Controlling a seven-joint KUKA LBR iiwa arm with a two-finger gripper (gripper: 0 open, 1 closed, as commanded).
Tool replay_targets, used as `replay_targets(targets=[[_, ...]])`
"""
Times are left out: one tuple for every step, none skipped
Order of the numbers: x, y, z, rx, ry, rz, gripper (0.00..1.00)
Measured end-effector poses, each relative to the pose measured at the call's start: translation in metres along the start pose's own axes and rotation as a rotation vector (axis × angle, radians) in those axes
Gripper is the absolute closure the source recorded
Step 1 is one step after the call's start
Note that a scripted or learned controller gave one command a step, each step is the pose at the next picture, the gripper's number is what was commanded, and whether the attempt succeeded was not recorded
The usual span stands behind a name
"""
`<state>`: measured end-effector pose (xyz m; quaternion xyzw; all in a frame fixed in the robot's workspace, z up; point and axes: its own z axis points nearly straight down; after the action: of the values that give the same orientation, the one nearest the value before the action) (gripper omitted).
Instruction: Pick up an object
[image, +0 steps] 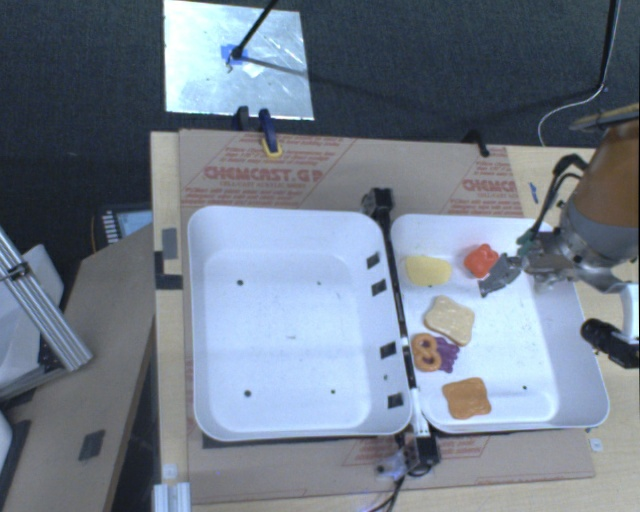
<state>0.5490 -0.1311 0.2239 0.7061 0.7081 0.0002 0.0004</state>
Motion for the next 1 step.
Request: replay_targets(targets=[[0.0618,0.0022,0.0417,0.003,0.003,-0.007,0.00]])
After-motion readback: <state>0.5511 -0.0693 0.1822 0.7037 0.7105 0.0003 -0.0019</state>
